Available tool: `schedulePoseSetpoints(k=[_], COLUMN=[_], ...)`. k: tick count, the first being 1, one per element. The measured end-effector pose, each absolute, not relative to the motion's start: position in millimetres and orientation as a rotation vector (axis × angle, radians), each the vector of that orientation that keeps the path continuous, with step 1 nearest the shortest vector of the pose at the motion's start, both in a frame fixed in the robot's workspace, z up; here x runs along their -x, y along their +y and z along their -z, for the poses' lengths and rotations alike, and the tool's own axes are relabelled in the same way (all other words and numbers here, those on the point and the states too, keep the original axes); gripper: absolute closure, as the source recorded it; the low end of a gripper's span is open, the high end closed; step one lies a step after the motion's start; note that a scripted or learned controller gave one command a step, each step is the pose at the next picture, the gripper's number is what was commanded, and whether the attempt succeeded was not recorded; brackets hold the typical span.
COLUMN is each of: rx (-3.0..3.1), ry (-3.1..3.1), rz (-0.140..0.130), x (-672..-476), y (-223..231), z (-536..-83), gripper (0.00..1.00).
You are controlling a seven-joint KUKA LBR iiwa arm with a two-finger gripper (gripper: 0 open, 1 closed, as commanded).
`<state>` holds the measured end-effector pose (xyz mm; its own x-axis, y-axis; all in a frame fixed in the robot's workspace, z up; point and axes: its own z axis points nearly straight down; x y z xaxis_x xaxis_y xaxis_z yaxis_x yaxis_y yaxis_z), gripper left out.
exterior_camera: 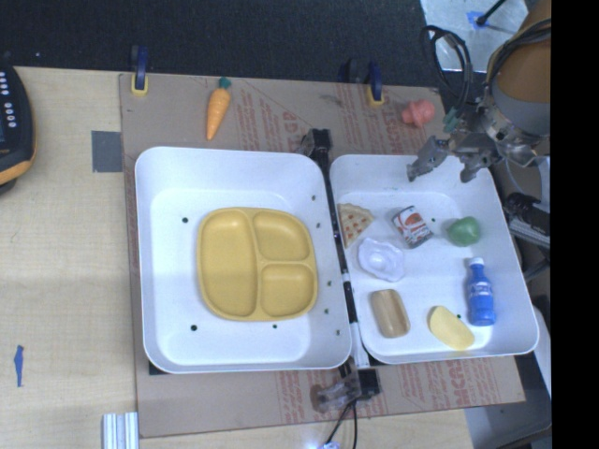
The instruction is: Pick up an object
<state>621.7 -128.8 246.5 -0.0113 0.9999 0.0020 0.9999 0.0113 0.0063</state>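
My gripper (446, 164) hangs over the far edge of the right bin (524, 293), fingers spread open with nothing between them. Below it in that bin lie a small red-and-white can (411, 225), a green ball (462, 231), a blue bottle (479, 292), a yellow lemon-like piece (451, 327), a tan bread-like block (389, 312), a clear plastic cup (381, 258) and a waffle-patterned slice (353, 222). The can is the nearest item to the gripper, a little toward the front and left of it.
The left bin (159, 251) holds a yellow divided tray (255, 263). A toy carrot (216, 108) and a pink object (419, 112) lie on the cardboard behind the bins. A black-and-orange device (13, 124) sits at the far left.
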Motion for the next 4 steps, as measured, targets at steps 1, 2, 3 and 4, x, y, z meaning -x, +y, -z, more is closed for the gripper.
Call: schedulePoseSetpoints(k=[1,2,3,4], rx=[-2.224,-2.214,-2.229,-2.217], ry=[2.225,2.22,2.234,2.227], rz=[0.011,-0.002,0.01,0.005], x=[-631.1,-643.3,-582.7,-586.9], y=[-191.6,-212.9,-210.6,-213.1], z=[-164.1,-244.7,-110.2,-127.7], gripper=[0.0,0.0,0.0,1.0])
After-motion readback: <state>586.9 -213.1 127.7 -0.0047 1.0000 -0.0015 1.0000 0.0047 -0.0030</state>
